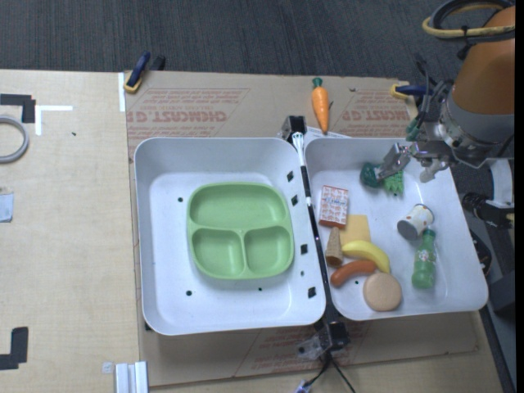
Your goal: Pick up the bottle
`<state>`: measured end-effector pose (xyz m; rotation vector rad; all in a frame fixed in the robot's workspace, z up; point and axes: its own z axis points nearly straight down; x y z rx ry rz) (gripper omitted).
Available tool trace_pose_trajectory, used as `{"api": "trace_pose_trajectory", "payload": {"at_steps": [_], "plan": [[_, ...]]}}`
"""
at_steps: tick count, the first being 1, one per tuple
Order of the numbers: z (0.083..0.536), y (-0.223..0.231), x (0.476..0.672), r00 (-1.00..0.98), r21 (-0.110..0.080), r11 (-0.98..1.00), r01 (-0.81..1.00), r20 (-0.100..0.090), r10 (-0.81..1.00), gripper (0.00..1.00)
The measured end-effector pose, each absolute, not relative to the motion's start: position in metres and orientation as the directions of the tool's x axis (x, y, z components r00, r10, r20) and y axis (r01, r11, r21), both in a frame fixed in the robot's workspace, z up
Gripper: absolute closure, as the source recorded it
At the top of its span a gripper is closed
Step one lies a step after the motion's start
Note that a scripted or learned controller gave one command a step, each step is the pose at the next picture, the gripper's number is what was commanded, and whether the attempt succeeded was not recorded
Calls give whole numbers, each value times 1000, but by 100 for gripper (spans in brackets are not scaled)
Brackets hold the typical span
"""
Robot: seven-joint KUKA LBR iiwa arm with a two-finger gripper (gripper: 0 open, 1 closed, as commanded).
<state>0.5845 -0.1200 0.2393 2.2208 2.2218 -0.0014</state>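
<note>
Camera view shows the bottle [424, 259] lying untouched in the right bin [455, 188], near its right wall, just beside a cup [415, 221]. The gripper [413, 159] hangs over the far part of that bin, by a green toy [383, 177], well apart from the bottle (whether it is open or closed cannot be told). Nothing is picked up yet; reach, grasp and lift all remain.
</note>
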Motion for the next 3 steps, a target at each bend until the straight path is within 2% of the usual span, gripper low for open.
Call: {"api": "trace_pose_trajectory", "payload": {"at_steps": [1,2,3], "plan": [[125,-174,569,43,13,-43,999,-2,999,0],[135,-176,570,46,19,-46,999,-7,999,100],[214,-151,520,-64,0,64,998,0,998,100]]}}
